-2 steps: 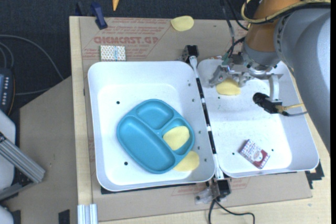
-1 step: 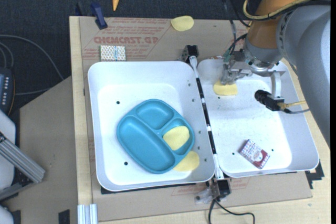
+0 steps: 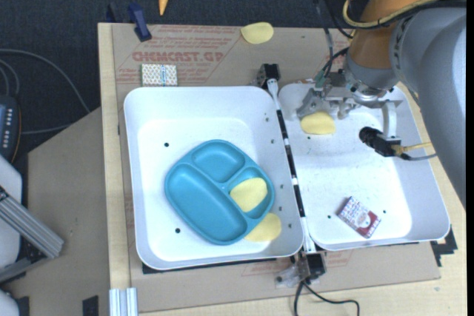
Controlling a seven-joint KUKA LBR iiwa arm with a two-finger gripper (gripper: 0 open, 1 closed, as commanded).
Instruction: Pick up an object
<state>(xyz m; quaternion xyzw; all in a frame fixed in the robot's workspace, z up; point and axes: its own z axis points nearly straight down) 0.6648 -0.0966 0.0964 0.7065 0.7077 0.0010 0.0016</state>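
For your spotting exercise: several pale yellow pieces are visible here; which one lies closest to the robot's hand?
The yellow piece in the right bin, just under the hand. The others sit in the blue tray, beside it, or on the board above the bins.

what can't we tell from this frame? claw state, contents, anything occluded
- Claw fingers: the wrist covers them in the camera view; contact with the yellow piece below is unclear.
- Yellow piece beside the blue tray: partly hidden under the tray's edge.
- Small packet in the right bin: print too small to read.
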